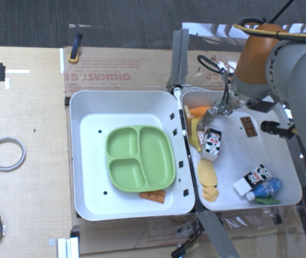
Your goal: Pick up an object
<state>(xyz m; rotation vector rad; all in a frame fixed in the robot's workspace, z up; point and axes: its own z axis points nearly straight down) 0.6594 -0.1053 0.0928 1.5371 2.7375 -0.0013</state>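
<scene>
A: Cow-print carton (212,143), where? 
B: Right bin (282,198), far left part, beside the banana (195,134). 
A: Fingers (211,118)? 
B: Just above it; spread or closed, I cannot tell.

Green divided plate (140,158) sits in the left bin (83,144); gripper (211,120) hangs just right of it, over a banana (196,134).
</scene>
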